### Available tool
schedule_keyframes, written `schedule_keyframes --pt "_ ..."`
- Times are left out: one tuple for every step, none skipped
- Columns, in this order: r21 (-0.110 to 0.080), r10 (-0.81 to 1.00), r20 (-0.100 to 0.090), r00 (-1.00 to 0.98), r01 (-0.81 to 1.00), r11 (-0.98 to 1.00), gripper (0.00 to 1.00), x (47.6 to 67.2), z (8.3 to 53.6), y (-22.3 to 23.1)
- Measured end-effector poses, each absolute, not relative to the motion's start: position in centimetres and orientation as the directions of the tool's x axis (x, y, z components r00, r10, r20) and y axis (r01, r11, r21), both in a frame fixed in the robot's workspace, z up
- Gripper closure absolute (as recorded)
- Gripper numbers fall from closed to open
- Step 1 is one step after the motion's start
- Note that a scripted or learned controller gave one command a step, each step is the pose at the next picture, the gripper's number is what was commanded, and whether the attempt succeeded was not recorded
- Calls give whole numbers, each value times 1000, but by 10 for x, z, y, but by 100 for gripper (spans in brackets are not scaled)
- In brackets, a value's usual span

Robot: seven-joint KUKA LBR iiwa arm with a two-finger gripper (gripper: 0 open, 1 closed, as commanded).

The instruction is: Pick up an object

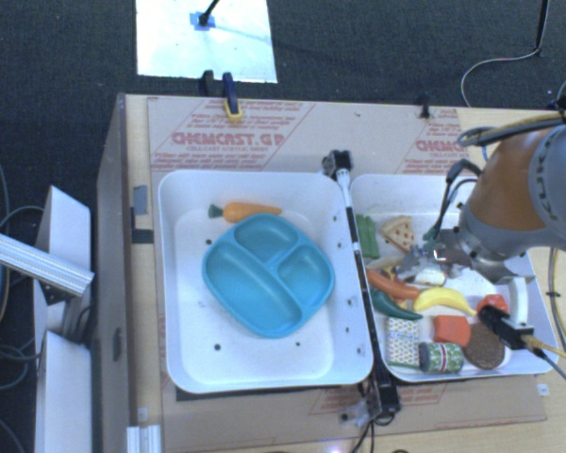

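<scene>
Two white bins (264, 371) on bench; gripper (423, 264) low among right-bin toys near banana (443, 299), claw state unclear. Reaching step; next needs firm closing.

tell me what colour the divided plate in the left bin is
Light blue; the divided plate shows best in the camera view.
</scene>
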State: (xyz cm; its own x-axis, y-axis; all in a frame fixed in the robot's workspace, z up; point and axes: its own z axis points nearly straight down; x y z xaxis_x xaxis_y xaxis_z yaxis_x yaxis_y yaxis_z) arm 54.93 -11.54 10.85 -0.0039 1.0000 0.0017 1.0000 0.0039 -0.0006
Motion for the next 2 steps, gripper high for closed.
schedule_keyframes --pt "2 1000 -2 0 1000 0 0 520 140 -191" --pt "13 1000 -6 0 1000 0 0 552 89 -119"
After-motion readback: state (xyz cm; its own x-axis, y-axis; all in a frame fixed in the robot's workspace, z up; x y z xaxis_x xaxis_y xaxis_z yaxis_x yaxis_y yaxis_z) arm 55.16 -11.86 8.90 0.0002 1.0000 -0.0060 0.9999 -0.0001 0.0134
